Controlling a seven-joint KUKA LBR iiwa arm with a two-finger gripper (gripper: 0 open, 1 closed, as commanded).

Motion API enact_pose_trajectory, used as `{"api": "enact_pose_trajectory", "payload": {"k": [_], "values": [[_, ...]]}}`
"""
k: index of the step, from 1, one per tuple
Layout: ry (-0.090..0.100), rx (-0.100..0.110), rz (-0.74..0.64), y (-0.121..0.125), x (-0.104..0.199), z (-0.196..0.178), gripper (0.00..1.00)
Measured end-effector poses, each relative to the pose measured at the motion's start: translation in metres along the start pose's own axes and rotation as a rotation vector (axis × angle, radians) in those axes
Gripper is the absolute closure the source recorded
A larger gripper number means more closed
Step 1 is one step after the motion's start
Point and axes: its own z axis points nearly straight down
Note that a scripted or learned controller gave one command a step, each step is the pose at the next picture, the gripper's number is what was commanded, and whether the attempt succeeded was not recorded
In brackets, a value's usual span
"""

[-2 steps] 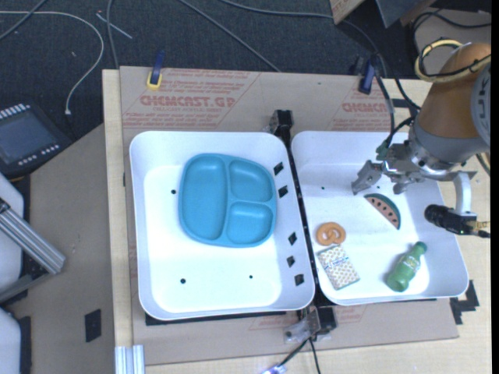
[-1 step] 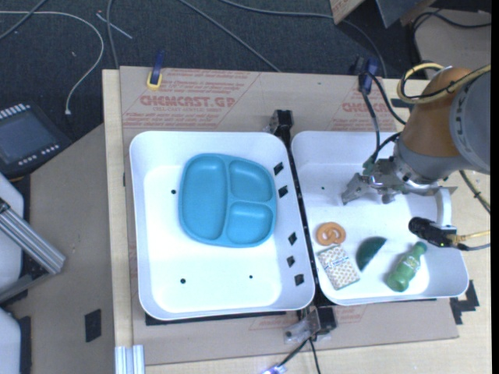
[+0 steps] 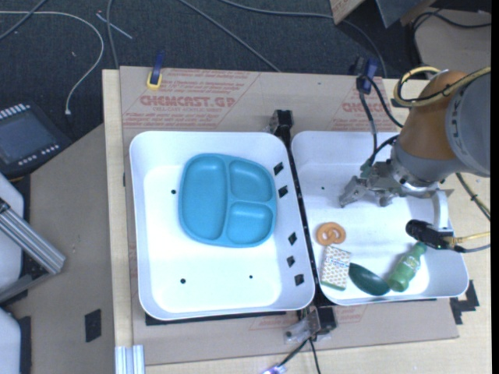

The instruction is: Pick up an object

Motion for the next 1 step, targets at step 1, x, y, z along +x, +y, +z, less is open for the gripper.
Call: {"api": "enact_pose_trajectory", "payload": {"k": [1], "values": [[0.000, -0.003, 0.000, 0.0010, 0.0003, -0.0118, 1.00]]}}
